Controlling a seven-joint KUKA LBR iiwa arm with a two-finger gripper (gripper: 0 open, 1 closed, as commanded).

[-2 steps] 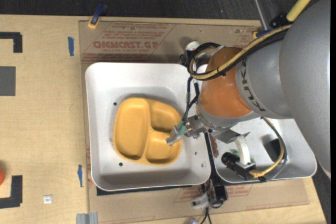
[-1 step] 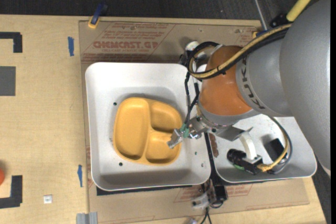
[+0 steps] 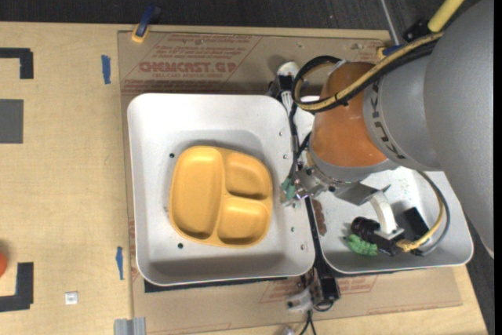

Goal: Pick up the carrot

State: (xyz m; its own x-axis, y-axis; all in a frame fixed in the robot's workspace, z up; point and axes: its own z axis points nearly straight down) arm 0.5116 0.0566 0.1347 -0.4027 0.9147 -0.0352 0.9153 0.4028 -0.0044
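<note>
Camera view looks down on a pale desk (image 3: 55, 169) where two white bins sit side by side on a cardboard sheet (image 3: 196, 63) printed with red lettering. The left bin (image 3: 149, 169) holds a yellow plate (image 3: 220, 192) with three compartments, lying flat near its middle. The grey arm (image 3: 459, 90) reaches in from the right and covers much of the right bin (image 3: 459, 247), its orange band (image 3: 345, 125) above the divide between the bins. The end effector (image 3: 304, 188) hangs at the right bin's left wall, just beside the left bin's rim; whether it is released or clenched cannot be told. The carrot cannot be identified with certainty. A small green tuft (image 3: 362, 245) lies on the right bin's floor near its front, apart from the end effector. A blue clamp (image 3: 145, 21) sits at the sheet's back edge.
</note>
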